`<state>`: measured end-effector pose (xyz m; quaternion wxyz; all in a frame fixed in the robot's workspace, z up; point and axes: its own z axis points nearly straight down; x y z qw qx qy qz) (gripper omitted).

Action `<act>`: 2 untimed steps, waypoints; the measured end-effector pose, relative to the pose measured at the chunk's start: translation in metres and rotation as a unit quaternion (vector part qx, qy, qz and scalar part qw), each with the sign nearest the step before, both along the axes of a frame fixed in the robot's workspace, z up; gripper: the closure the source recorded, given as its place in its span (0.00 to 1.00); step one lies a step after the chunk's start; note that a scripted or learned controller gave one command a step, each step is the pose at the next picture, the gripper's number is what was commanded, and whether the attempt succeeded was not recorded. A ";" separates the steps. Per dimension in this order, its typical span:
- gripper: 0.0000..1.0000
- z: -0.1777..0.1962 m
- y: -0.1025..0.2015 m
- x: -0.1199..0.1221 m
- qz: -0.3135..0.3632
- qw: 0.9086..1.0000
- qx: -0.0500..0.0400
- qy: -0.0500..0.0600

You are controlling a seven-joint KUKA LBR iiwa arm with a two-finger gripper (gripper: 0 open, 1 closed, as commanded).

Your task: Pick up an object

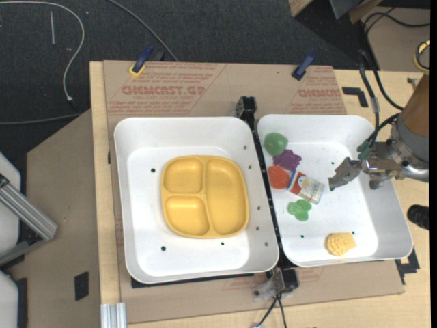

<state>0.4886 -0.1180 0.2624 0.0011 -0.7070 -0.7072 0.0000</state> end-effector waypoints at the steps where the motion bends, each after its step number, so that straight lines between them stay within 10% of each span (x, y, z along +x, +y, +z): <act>1: 0.00 -0.057 -0.002 0.009 0.000 1.000 0.001 0.003; 2: 0.00 -0.102 0.001 0.017 0.000 1.000 0.000 0.000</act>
